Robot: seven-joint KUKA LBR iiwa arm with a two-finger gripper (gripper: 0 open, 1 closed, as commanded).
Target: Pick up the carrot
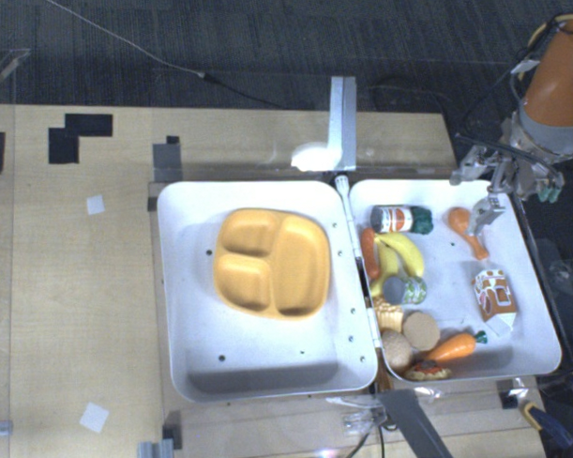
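Note:
The carrot is orange with a small green top. It lies on its side near the front edge of the right bin, pointing left toward a round brown disc. My gripper hangs over the far right part of the same bin, beside an orange spoon-shaped toy. It is well behind the carrot, and nothing shows in its grasp.
The right bin also holds a red-labelled can, a banana, a red sausage-like piece, a grey ball and a small carton. A yellow divided plate lies in the left bin.

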